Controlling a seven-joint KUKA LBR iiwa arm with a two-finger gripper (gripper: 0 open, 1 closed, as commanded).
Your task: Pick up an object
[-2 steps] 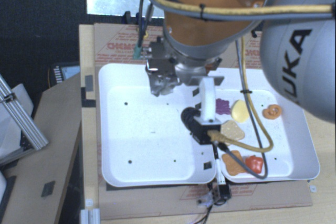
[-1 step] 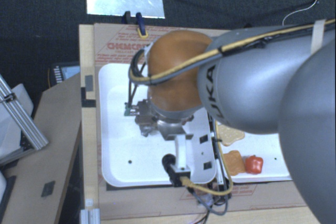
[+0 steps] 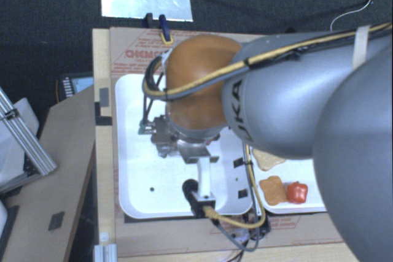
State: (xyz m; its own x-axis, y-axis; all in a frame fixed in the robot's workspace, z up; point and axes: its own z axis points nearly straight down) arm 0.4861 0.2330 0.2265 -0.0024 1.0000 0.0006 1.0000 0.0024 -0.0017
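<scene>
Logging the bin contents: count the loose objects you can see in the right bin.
3. A red piece lies near the bin's front edge, a tan block sits right beside it on the view's left, and a pale flat piece lies just behind. The arm covers much of the bin, so more may be hidden.

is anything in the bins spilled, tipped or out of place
Nothing stands out. A red object, an orange-tan piece and a pale flat piece lie in the right bin; the arm covers much of both bins.
</scene>
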